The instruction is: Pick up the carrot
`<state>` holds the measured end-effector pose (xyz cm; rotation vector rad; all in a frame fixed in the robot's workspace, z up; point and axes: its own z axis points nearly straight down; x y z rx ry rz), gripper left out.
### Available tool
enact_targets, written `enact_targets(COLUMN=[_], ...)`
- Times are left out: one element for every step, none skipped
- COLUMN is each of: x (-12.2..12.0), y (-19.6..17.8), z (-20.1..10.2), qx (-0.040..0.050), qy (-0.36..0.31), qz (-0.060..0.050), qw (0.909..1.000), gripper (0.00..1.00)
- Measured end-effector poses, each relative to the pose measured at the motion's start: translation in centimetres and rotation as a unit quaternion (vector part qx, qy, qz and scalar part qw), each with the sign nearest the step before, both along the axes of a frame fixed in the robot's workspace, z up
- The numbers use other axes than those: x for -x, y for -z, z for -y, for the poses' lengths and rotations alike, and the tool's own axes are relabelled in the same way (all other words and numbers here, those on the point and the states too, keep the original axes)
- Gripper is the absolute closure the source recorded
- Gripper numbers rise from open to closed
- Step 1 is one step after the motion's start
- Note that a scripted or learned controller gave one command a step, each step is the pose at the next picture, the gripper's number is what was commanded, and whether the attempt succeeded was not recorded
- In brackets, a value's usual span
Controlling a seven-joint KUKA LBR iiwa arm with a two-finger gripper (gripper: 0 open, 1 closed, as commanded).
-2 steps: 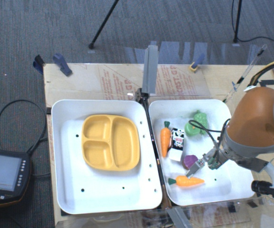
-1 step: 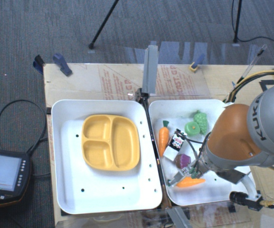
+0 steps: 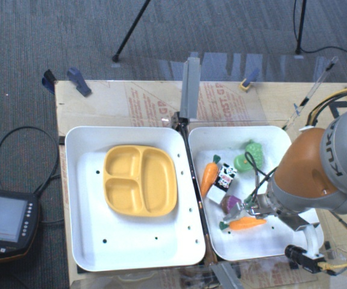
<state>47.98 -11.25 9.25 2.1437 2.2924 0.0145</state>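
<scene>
Two orange carrots with green tops lie in the right bin [image 3: 270,134]. One carrot [image 3: 208,177] sits tilted near the bin's left wall. The other carrot [image 3: 246,224] lies flat near the front, pointing right. My gripper [image 3: 251,209] hangs low over the bin, just above this second carrot and right of a purple toy [image 3: 230,204]. The arm's orange band [image 3: 306,170] covers the bin's right side. I cannot make out whether anything is held.
A black-and-white cow-patterned box [image 3: 225,177] lies beside the left carrot. Green toys [image 3: 250,155] sit at the back of the right bin. A yellow divided plate [image 3: 141,180] rests in the left bin [image 3: 86,221].
</scene>
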Motion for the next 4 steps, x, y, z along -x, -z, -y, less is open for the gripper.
enact_targets(x=[0.1,0.1,-2.7,-10.6], y=[0.1,0.1,0.6,-9.8], z=[-2.5,-2.1,-1.3,-7.4], qx=[0.0031,-0.0001,0.0013,0.0014], qy=[-0.026,0.034,-0.022,0.057], qz=[0.0,0.0,-0.006,-0.002], qw=[0.9996,0.9994,0.9997,0.9984], gripper=[0.0,0.0,0.0,0.0])
